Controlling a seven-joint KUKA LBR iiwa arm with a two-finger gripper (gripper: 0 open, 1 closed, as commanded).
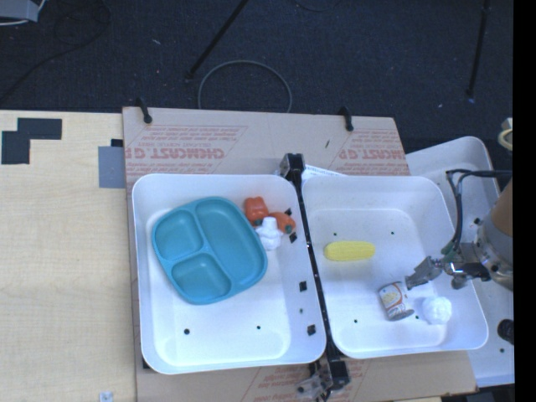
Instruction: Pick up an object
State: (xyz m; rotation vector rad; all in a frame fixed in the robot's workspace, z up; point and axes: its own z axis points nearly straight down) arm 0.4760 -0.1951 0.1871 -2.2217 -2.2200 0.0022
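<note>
Nearest the lower edge, the right bin (469, 342) holds a small tin can (394, 301) lying tilted beside a white crumpled ball (435, 310), with a yellow corn cob (349, 250) farther up the bin floor. Reaching in over the right rim, the tool (425, 272) hangs just above and between can and ball; whether it is spread or pressed together cannot be told, and nothing shows between its tips. Left bin (167, 342): a blue divided plate (208, 248) lies flat, with an orange toy (258, 209) and a small white object (270, 231) touching its upper right edge.
</note>
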